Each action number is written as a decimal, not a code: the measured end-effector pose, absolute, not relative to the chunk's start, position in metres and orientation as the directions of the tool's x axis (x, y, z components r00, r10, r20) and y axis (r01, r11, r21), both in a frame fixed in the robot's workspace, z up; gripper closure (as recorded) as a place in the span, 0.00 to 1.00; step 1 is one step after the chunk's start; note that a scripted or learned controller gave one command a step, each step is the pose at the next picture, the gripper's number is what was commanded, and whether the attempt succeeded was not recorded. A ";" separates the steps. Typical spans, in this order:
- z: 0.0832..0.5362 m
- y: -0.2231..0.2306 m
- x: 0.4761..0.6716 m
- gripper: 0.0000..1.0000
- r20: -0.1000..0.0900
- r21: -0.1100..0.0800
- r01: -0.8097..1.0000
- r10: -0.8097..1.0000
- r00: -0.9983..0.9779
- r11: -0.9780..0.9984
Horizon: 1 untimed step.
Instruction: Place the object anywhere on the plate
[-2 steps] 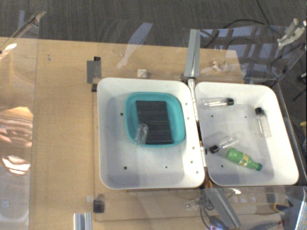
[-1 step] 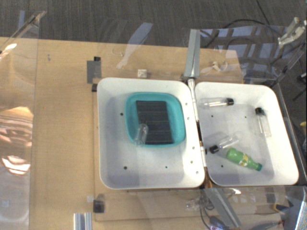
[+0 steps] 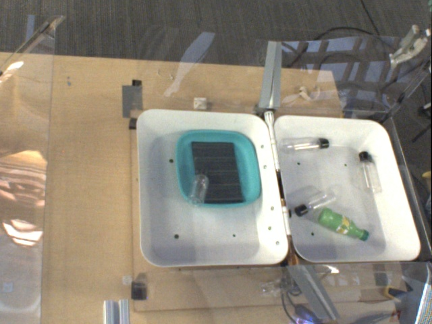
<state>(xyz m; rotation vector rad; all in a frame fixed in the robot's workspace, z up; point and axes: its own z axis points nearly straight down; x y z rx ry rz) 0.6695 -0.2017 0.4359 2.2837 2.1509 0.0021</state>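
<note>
A teal square plate (image 3: 251, 160) with a dark ribbed centre lies in the left white bin (image 3: 202, 238). A clear tube (image 3: 198, 188) rests on the plate's lower left rim, partly on the dark centre. In the right white bin (image 3: 378, 248) lie a green bottle (image 3: 343, 224) and three clear vials with black caps: one near the top (image 3: 305, 144), one at the right (image 3: 368, 170), one by the green bottle (image 3: 314, 204).
A grey metal bar (image 3: 271, 79) stands behind the gap between the bins. Small black clamps (image 3: 133, 100) sit at the left bin's corners. Cables and a frame (image 3: 364, 66) lie at the back right. The wooden bench (image 3: 74, 201) stretches left.
</note>
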 end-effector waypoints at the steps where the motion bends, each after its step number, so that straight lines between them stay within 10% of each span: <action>1: 0.435 -0.200 0.669 0.00 -0.002 0.003 0.997 0.997 0.079 -0.079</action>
